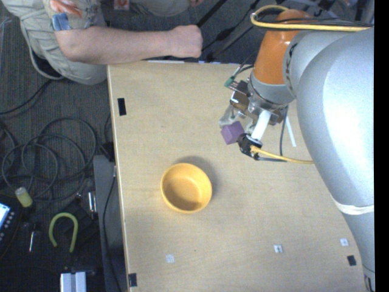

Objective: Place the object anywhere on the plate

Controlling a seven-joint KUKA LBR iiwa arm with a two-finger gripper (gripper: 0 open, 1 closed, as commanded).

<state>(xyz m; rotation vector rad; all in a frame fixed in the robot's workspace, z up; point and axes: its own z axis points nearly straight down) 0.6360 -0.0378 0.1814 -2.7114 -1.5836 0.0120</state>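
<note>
Gripper (236, 121) touches purple object (230, 132), above-right of plate (186, 187).

place: robotics lab or test room
robot: large grey arm (340, 114) with an orange band, reaching over the desk from the right, yellow cable looped along it
desk: plain pale wooden desk (182, 254) with small black and white markers stuck near its edges
floor: dark carpet (36, 120), loose black cables (55, 157) coiled beside the desk, small bits of gear lying among them
people: a seated person (121, 35) at the far end, forearm resting by the desk edge
</note>
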